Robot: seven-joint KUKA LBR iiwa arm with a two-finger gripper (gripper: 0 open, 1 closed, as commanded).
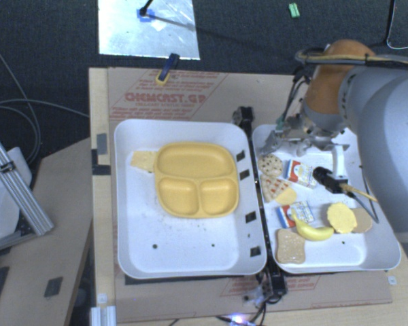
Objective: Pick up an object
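My gripper [280, 138] hangs low over the far left corner of the right bin [379, 251], just above a round cookie [270, 164]. Nothing is visibly held. Nearby in that bin lie a waffle [273, 184], a cheese wedge [285, 195], a red and white carton [299, 173], a second carton [294, 214], a banana [315, 232], a toast slice [290, 246] and a yellow round piece [341, 217]. The left bin [190, 267] holds a yellow divided tray [194, 180] and a pale flat slice [143, 160].
The grey arm [387, 134] covers the right bin's far right side. A black divider [255, 182] runs between the bins. Beyond the bins lie a silver sheet [148, 17] and a blue and yellow tool [167, 68]. An aluminium frame [13, 182] stands at the left.
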